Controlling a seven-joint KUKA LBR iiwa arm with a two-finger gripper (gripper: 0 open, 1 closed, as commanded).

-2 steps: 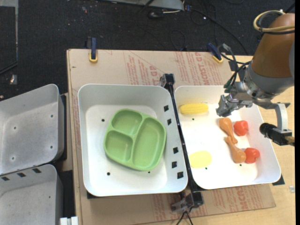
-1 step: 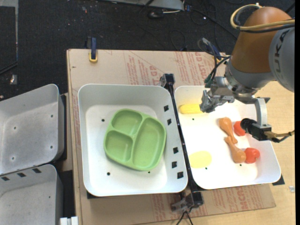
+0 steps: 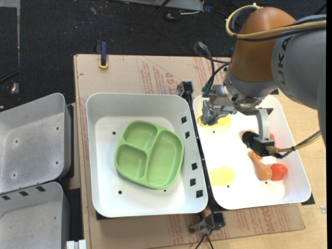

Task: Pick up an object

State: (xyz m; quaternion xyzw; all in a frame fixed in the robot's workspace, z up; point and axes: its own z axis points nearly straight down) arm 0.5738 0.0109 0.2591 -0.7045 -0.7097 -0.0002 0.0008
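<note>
Cardboard-topped bench (image 3: 135,69) — arm bent down over right bin (image 3: 295,188), gripper (image 3: 210,117) perhaps touching yellow piece (image 3: 223,121); grip unclear.

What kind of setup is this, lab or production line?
Most likely a robotics lab test bench. Two white bins sit on a plywood board clamped at its edge, cables trail loose across a dark floor, and the items are toy-like: a green divided plate and small plastic pieces.

A divided plate (image 3: 149,154) lay in the left bin (image 3: 98,113); a toy (image 3: 264,167) and disc (image 3: 222,176) lay in the right bin (image 3: 293,191).
</note>
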